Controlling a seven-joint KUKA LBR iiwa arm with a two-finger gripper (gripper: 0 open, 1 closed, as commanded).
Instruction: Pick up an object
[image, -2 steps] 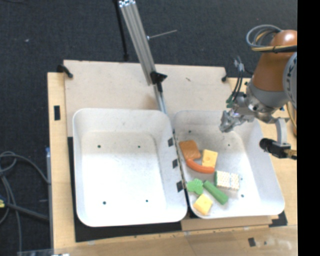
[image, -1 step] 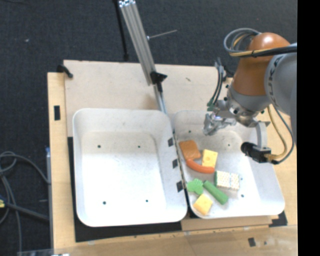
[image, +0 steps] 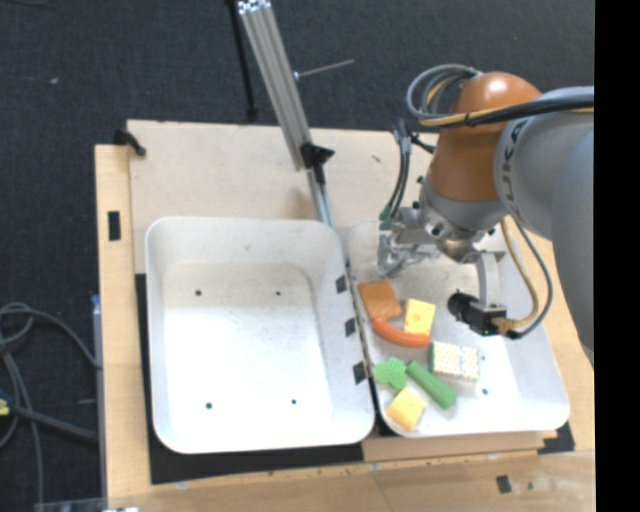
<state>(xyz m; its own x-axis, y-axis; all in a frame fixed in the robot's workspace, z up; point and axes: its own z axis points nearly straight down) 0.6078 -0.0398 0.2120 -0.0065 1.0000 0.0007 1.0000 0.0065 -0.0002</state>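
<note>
While the small objects lie clustered in the right bin (image: 540, 400) — a tan block (image: 379, 298), a yellow cube (image: 419, 317), an orange carrot-like piece (image: 400, 336), a speckled white block (image: 455, 360), a green piece (image: 418, 380) and another yellow block (image: 406, 408) — none is lifted. Above the bin's far left corner hangs the gripper (image: 398, 250), near the tan block; whether it is open cannot be told, and nothing shows in its grasp. Judging by this, the pick remains undone, the left bin (image: 160, 240) alongside on the surface (image: 200, 170).

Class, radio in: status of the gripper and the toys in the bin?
Gripper above right bin's far end, nothing seen held. Toy carrot among blocks below it. Blocks crowd it.
</note>
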